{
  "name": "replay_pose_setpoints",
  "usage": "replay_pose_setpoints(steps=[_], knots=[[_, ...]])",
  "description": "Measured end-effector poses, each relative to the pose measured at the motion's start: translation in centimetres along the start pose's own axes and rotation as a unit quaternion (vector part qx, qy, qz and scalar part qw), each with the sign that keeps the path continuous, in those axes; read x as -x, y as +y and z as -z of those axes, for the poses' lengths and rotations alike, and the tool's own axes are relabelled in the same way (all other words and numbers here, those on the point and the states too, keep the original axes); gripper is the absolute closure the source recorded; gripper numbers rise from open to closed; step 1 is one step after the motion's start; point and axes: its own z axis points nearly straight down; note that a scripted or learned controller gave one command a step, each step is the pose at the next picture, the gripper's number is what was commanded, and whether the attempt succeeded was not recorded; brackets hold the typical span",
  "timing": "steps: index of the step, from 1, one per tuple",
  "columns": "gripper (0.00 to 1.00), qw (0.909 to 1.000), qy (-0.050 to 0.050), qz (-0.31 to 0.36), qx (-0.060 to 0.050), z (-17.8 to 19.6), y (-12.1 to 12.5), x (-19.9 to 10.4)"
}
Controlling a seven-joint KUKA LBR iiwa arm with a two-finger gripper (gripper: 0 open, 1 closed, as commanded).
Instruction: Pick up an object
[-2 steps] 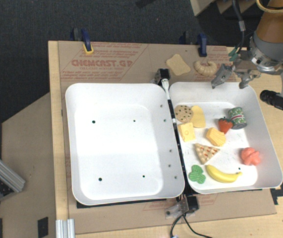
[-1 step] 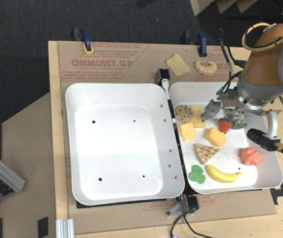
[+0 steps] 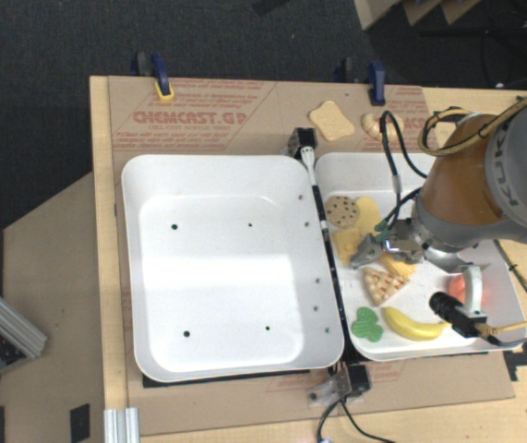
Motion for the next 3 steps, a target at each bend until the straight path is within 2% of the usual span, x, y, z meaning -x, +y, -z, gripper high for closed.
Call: replay_pose_setpoints(steps=[1,2,3], knots=[[1.00,1.0000,0.000,-0.001,0.004,1.4,0.3,0.1],[0.00,1.0000,0.000,-0.001,0.003,1.3,0.3,0.1],[0.00,1.0000,0.002,0.001,-0.003,-0.1,6.0,1.8]])
